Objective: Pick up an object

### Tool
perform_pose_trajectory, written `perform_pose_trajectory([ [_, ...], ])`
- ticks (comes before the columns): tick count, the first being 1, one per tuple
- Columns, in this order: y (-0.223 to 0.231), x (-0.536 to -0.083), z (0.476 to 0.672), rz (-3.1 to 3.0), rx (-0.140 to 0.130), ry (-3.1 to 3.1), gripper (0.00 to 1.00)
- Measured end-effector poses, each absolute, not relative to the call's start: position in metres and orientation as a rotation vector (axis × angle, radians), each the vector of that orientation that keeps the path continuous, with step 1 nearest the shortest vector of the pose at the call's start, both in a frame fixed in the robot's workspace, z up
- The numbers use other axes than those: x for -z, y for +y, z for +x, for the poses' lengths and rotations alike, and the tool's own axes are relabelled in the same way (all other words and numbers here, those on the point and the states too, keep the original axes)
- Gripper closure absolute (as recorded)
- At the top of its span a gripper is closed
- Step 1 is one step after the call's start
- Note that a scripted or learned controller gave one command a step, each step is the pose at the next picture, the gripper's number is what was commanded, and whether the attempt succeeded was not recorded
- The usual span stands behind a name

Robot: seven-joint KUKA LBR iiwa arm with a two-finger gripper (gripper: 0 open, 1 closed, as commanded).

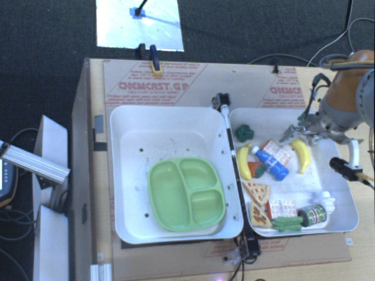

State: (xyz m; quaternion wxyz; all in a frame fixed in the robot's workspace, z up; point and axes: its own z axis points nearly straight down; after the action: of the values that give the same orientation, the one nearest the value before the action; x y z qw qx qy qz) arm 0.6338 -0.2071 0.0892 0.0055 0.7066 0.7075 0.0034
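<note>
The right bin (349, 206) holds several toy items. A yellow banana (302, 156) lies near its far right, beside a blue bottle (273, 164) and a small carton (280, 151). A second banana (243, 162) lies along the left wall, with a dark green piece (244, 133) behind it. Toward the front are a waffle (256, 191), a flat box (283, 208) and a can with a white cap (314, 214). My gripper (300, 136) hangs just behind the right banana. Its fingers are spread open with nothing between them.
The left bin (132, 127) holds a green divided plate (187, 193). A divider rail (231, 157) runs between the two bins. The grey arm with its orange band (347, 89) comes in over the right bin's far right corner. Cables trail at the right.
</note>
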Motion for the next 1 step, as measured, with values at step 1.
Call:
perform_pose_trajectory([
  [1,-0.2069,-0.1271,0.6189,2.218,-0.003,2.220,0.00],
])
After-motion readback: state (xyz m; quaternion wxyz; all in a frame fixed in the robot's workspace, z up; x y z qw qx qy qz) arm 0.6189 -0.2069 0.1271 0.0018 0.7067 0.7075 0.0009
